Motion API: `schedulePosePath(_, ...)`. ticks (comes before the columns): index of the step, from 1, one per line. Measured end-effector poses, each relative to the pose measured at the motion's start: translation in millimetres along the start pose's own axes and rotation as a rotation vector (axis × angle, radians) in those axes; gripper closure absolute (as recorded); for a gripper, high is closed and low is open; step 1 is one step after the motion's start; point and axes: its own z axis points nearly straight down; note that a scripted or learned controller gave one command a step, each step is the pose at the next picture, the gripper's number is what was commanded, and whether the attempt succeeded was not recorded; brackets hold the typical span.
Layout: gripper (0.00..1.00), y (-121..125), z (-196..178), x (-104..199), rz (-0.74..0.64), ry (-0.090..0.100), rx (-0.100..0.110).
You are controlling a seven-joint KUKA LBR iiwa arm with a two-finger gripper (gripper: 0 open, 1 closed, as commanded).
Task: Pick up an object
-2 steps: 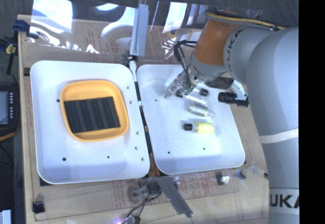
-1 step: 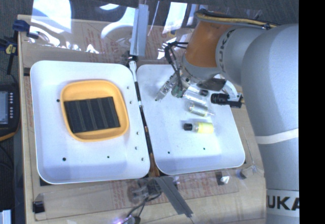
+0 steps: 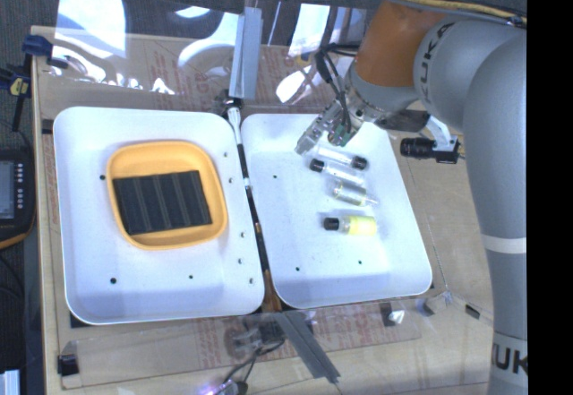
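My gripper (image 3: 324, 132) hangs low over the far part of the right bin (image 3: 286, 232), under the orange-banded wrist. Just below its tip lies a clear tube with black ends (image 3: 339, 161), close to the gripper; I cannot tell whether they touch. A second clear tube (image 3: 354, 195) lies a little nearer the camera. A yellow tube with a black cap (image 3: 352, 224) rests in the middle of the same bin. Nothing is visibly lifted off the bin floor.
The left bin (image 3: 81, 259) holds a yellow tray (image 3: 163, 158) with a dark ribbed insert (image 3: 167, 201). A raised divider (image 3: 249, 205) separates the two bins. The grey arm (image 3: 483, 115) covers the right side of the bench.
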Motion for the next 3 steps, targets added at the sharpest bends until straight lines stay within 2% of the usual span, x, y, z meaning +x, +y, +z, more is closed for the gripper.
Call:
schedulePosePath(1, 1.0, -4.5, -71.3, 1.4, 0.076, -0.001, 0.002)
schedulePosePath(2, 1.0, -20.2, -34.3, 20.8, -0.196, 0.003, 0.002)
schedulePosePath(3, 1.0, -51.5, -111.3, 9.1, 0.201, 0.0, 0.001)
